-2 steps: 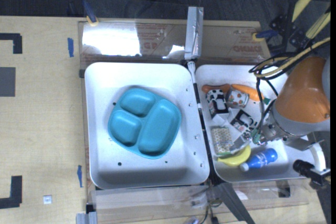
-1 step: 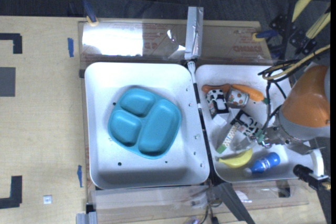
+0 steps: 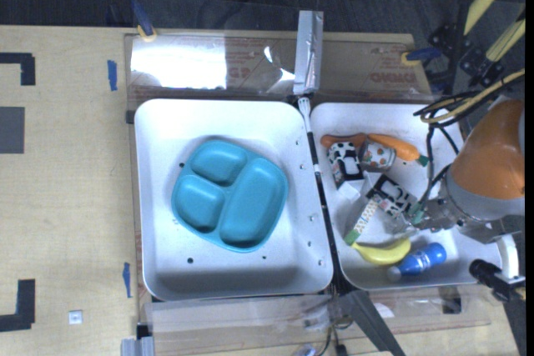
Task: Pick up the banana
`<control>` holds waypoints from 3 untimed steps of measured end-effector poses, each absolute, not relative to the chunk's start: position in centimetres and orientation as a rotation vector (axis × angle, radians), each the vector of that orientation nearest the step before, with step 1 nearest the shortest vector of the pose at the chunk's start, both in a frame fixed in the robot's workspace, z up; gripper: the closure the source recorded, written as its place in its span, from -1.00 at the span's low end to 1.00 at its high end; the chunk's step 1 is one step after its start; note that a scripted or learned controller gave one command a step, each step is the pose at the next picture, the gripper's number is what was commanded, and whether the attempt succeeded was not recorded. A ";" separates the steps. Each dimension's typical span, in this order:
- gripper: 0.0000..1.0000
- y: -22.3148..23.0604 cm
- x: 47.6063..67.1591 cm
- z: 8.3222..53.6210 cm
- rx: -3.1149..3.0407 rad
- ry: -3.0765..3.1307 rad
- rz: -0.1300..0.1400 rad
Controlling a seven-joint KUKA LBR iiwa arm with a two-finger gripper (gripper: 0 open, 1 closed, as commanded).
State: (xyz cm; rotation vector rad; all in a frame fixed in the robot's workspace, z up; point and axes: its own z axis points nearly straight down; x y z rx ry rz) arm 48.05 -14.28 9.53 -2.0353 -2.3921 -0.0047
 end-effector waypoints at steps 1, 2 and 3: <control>1.00 -15.6 49.9 24.1 -2.315 -2.119 0.005; -1.00 -15.6 49.9 24.1 -2.315 -2.118 0.005; -1.00 -13.4 47.8 11.8 -2.304 -2.125 0.006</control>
